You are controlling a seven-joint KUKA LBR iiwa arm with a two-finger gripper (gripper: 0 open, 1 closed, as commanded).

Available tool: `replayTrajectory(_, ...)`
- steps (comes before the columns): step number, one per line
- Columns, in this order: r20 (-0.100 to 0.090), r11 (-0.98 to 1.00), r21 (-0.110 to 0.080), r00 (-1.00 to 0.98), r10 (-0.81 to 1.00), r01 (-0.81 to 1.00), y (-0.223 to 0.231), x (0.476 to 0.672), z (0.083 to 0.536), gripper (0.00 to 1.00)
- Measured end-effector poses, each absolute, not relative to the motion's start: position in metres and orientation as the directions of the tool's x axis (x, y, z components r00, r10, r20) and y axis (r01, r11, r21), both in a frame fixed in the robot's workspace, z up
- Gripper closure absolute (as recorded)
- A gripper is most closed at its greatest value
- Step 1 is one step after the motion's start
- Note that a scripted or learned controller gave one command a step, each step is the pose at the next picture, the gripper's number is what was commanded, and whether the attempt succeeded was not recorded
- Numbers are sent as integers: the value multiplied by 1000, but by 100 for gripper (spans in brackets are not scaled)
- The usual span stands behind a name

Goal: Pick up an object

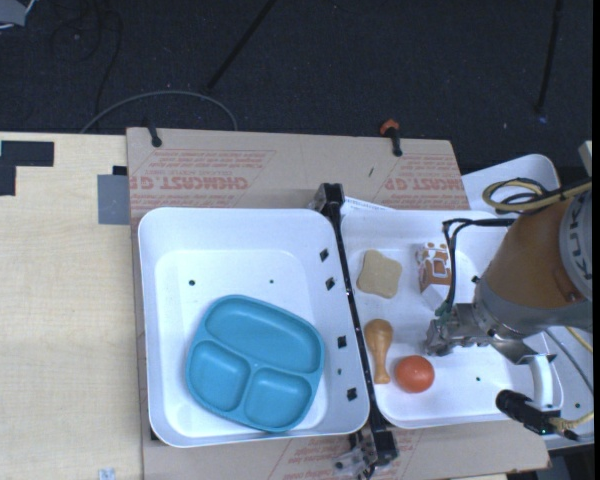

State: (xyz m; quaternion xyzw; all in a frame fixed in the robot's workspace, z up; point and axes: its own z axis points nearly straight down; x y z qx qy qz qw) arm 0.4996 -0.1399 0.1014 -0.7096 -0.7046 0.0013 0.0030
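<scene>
Dark carpet with loose cables fills the top of my view, and below it a pale wooden table [50, 298] carries a cardboard sheet [280, 168] with two shallow white bins side by side.

From my remote seat I see the hand [446, 334] low inside the right bin [460, 408], a dark cluster of metal parts pointing down and to the left. Whether it is spread or closed I cannot tell, because its tips are a dark blur against the bin floor, and I see nothing clearly held in it. Above it the arm [540, 268] reaches in from the right, its orange band broad and rounded, hiding the right part of that bin. A black cable [475, 223] loops over the wrist.

Just beside the hand, lower left, lies a red tomato-like ball [414, 374]. Next to that, further left, a tan wooden piece shaped like a drumstick [379, 348] lies lengthwise near the divider. Above it sits a beige slice resembling bread [379, 274]. A small orange-and-white object [434, 264] sits above the hand, its details too small to read.

A black hinge strip [342, 298] separates the bins. The left bin [170, 238] holds a blue divided plate [254, 362] with three compartments, well apart from the hand.
</scene>
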Motion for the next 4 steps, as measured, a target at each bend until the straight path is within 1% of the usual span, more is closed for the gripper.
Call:
replayTrajectory(1, 0, -5, 0, 5, 1000, 1000, -144, 499, 143, 100)
replayTrajectory(2, 0, -3, 1, 3, 1000, 1000, -145, 493, 188, 100)
replayTrajectory(3, 0, 1, 2, -1, 1000, 1000, -141, 486, 244, 100)
replayTrajectory(4, 3, 3, -4, -3, 1000, 1000, -94, 483, 232, 100)
